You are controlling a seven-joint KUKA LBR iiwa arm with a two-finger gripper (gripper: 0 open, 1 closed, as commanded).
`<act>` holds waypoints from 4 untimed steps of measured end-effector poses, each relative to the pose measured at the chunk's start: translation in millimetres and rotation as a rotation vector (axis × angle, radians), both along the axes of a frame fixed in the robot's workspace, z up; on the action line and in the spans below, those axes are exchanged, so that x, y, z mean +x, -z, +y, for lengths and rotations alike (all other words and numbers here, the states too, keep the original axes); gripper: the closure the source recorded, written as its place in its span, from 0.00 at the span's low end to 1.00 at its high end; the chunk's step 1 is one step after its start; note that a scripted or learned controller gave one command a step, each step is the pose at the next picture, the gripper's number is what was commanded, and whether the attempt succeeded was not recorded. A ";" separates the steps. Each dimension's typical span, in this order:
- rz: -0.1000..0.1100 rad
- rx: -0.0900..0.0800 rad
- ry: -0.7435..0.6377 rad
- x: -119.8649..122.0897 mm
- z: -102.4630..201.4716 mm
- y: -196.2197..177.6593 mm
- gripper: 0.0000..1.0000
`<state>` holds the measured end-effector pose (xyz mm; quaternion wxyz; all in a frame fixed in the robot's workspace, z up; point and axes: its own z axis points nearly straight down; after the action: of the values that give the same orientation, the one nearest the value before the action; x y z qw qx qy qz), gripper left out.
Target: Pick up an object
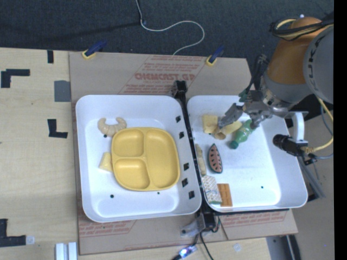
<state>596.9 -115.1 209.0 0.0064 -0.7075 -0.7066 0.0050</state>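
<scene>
Gripper (242, 115) is down in the right bin (260, 191), hovering over the little pile of stuff near its back-left corner, and honestly I cannot tell from where I'm standing whether it has anything pinched or not, it's all a bit of a jumble there. Right under it sits a green bottle-shaped thing (240, 134) lying tilted, plus a pale yellow piece (229, 128) touching it and another yellowish chunk (210, 123) just beside that. My guess is one of those is the target, probably the green one or the pale yellow piece, but nothing looks lifted yet, everything seems to rest on the bin floor. So I'd call the reach basically done, while the actual grab and lift are still to come. Further down the same bin lie a dark watermelon-slice toy (216, 159) and a small orange packet (224, 194), well apart from the gripper. Over in the left bin (92, 199) sits a yellow divided plate (145, 158) with a beige curly thing (111, 125) just behind it, untouched.
</scene>
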 end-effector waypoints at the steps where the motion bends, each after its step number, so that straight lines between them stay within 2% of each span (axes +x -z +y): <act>1: -0.014 -0.001 -0.003 2.8 0.2 -8.6 0.00; 3: -0.011 -0.003 -0.004 19.3 -0.1 94.8 0.00; 4: -0.014 -0.003 -0.003 18.8 0.8 126.6 0.00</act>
<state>615.7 -114.2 82.4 0.0005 -0.7063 -0.7079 0.0013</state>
